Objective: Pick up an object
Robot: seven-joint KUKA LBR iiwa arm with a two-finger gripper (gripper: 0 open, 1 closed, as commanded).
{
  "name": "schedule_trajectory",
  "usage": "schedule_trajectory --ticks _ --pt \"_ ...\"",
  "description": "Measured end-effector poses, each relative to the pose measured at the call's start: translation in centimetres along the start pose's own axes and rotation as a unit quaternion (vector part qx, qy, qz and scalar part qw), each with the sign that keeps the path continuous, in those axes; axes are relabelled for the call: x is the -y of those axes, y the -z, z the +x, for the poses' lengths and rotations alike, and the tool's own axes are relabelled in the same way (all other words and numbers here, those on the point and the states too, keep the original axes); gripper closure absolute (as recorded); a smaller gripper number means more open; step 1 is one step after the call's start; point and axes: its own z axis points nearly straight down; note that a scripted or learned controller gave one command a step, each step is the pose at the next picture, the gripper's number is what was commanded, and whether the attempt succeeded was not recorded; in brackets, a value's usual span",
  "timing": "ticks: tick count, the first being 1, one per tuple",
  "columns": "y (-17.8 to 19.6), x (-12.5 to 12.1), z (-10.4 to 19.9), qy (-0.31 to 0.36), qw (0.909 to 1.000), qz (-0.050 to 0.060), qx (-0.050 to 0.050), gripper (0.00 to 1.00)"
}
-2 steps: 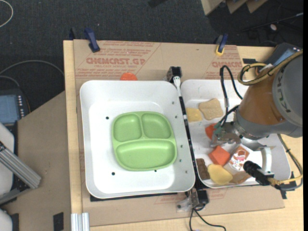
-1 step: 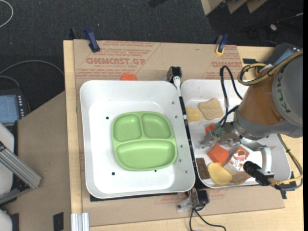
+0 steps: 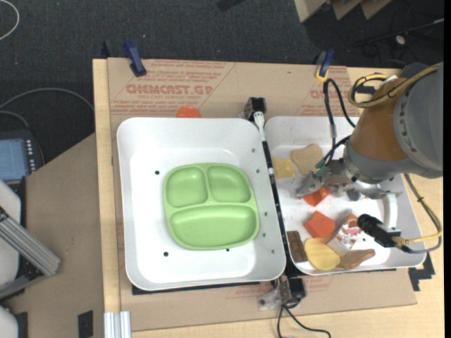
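Green tray (image 3: 210,206): lies in left bin (image 3: 141,153).
Orange blocks (image 3: 319,224): right bin (image 3: 412,255), with tan pieces.
Gripper (image 3: 317,184): low over upper block; grip perhaps empty, unclear.

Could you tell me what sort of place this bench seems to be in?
Most likely a robotics lab, set up for pick-up trials. A grey and orange arm reaches over two white bins clamped to a board, one holding a green divided tray, the other toy food pieces. Cables trail around.
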Motion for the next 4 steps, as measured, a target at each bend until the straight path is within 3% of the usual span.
schedule_trajectory --ticks 1,2,3,4 --pt "1.1 0.1 0.1 0.0 1.0 0.0 0.0 1.0" --pt "1.0 0.2 0.1 0.0 1.0 0.001 0.0 0.0" --pt "0.0 -3.6 2.0 0.001 1.0 0.0 -0.001 0.0" --pt "0.0 0.3 1.8 -0.001 1.0 0.005 -0.002 0.0"
